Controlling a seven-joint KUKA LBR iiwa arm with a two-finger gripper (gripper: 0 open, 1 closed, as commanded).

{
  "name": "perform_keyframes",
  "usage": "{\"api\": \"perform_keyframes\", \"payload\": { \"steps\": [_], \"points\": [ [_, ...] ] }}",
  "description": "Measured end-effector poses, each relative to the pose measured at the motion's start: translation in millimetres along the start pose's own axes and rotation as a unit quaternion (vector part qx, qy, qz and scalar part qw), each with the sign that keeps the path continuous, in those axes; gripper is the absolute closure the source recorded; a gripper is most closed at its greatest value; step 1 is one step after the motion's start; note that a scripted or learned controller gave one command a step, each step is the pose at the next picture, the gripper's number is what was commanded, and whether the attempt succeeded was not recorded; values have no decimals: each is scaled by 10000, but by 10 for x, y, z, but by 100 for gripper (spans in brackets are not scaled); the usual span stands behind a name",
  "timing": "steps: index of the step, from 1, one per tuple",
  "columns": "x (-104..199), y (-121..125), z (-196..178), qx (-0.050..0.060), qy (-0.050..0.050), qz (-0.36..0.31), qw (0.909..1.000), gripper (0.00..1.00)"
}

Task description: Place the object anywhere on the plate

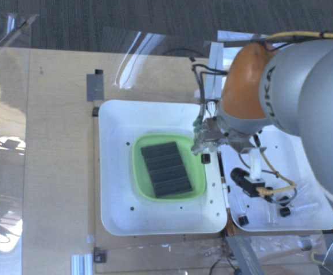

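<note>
On the green plate [138, 160] lies the dark grey ribbed block [166, 169], its long axis running from 11 to 5 o'clock. The plate sits in the left white bin [114, 202]. At the plate's 2 o'clock, by its rim, hangs the claw [203, 146]; whether it is apart or together I cannot tell.

A dark grey, ribbed rectangular block [166, 169] lies flat and slightly askew in the middle of the rounded-square green plate [137, 166], inside the left white bin [114, 148].
</note>
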State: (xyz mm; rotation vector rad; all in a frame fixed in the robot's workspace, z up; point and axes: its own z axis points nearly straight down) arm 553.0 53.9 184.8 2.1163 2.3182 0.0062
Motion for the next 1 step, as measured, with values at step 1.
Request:
{"api": "perform_keyframes", "payload": {
  "steps": [1],
  "points": [
    [-1, 0, -1, -1, -1, 1, 10000, 0]
  ]
}}
